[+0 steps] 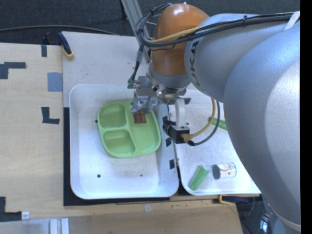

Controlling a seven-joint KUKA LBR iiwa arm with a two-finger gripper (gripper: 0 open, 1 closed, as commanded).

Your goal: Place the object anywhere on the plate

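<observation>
Green plastic is showing in the left bin [83, 179]: a plate [127, 129] with three sections is lying flat on the bin's white floor, toward its upper right; the arm [234, 62], grey with an orange band [175, 33], is reaching in from the right and hanging over the plate's upper right section; the gripper [140, 112] is pointing down there, and a small brown block [140, 119] is sitting right at its tip, over that section; the fingers seem to be closing narrowly on the block, though I cannot tell whether the block is resting on the plate or hanging just above it; a yellow hose [210, 126] and black cables are looping beside the wrist, over the divide between the bins; in the right bin [234, 186] a green wedge-shaped piece [199, 177] is lying near the front edge, and just beside it a small white cylinder [223, 170] with red marks is lying on its side; the bench [29, 130] to the left is bearing grey and dark tape marks.
</observation>
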